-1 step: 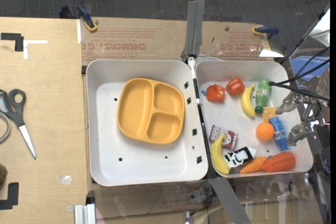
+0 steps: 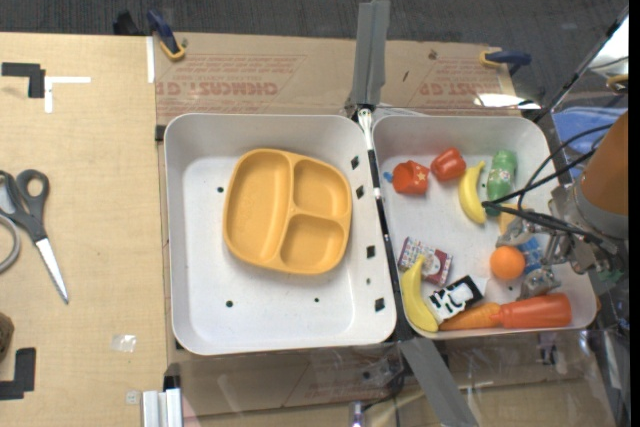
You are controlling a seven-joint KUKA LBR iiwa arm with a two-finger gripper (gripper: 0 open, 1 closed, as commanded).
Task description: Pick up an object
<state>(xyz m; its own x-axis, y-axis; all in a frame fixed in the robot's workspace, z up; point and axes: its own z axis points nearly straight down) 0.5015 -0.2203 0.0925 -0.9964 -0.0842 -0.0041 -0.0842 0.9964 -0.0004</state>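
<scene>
Orange ball (image 2: pixel 507 262) lay at 3 o'clock of right bin (image 2: pixel 455 123), just beside gripper (image 2: pixel 535 250); grip state could not be told. Risk: crowding carrot (image 2: pixel 510 313) could deflect grasp, ball rolling off.

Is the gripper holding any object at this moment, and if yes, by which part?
It cannot be told. The gripper sits low in the right bin, close beside the orange, but no object is clearly seen in its hold.

A divided plate (image 2: pixel 288 212) is lying in the left bin (image 2: pixel 190 305); fruit and vegetables, including an orange (image 2: pixel 507 262) beside two bananas (image 2: pixel 471 193), are crowding the right bin (image 2: pixel 440 130).
</scene>
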